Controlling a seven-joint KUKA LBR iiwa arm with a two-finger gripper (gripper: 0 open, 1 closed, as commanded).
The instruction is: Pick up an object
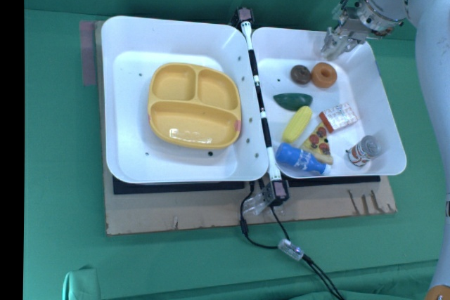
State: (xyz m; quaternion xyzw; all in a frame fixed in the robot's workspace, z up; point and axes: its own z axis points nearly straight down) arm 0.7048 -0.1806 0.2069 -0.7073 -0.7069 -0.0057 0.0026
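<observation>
**Camera view: gripper above the right bin's far corner**

Camera view shows the gripper hanging over the far right part of the right bin, with nothing between its fingers; whether they are open or closed cannot be told. Just below it lie an orange doughnut and a brown doughnut, side by side. Nearer the camera are a green leaf-shaped piece, a corn cob, a red carton, a pizza slice, a blue bottle and a small can. The left bin holds a yellow divided plate.
</observation>
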